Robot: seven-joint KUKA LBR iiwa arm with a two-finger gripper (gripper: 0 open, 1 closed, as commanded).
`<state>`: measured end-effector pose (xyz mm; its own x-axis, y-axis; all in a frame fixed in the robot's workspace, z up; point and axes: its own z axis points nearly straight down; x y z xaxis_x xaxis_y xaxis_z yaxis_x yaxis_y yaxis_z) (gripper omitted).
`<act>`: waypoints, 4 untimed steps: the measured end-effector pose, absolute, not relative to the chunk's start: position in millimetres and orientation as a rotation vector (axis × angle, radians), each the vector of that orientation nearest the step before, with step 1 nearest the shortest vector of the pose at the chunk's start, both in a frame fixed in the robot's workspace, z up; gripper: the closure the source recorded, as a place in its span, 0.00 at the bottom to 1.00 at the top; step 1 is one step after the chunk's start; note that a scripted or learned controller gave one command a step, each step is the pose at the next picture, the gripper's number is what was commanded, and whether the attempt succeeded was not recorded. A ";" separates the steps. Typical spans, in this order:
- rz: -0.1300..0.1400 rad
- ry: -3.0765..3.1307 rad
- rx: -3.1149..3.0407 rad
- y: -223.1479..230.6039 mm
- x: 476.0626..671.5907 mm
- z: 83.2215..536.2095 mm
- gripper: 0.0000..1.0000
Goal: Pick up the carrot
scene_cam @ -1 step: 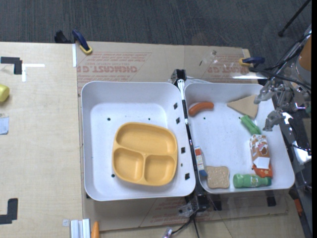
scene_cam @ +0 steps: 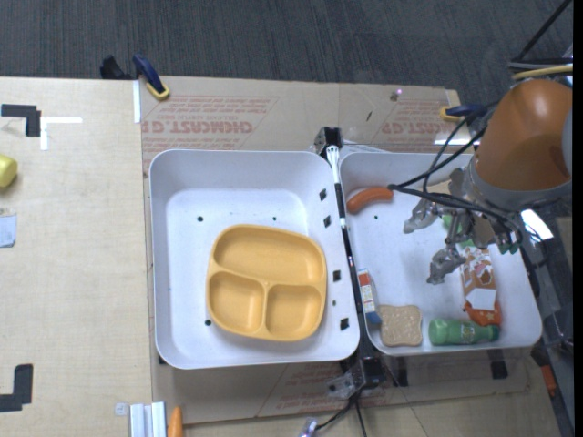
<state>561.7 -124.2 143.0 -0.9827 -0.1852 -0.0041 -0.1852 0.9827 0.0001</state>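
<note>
The left bin [scene_cam: 173, 271] holds a yellow tray [scene_cam: 266, 282] with bare floor around it. In the right bin [scene_cam: 401, 280], the hot dog [scene_cam: 368, 198] lies by the far left corner, the toast [scene_cam: 400, 325] and green bottle [scene_cam: 463, 332] along the near wall. The carrot [scene_cam: 481, 289] lies toward the right wall, just above the bottle. The tool [scene_cam: 440, 242] hovers beside it, spread and pinching nothing; this looks like the approach step. Next it should shift right and descend; wall and bottle leave little room.
</note>
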 end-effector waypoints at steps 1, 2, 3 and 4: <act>0.000 3.133 0.143 -37.1 602.2 192.8 0.00; 0.001 3.126 0.291 35.8 572.9 192.2 0.00; 0.004 3.132 0.012 104.7 481.2 102.6 0.00; 0.008 3.096 0.022 103.1 491.3 112.3 1.00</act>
<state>491.3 103.1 112.3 -0.9988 0.0141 -0.0458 0.0139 0.9999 0.0053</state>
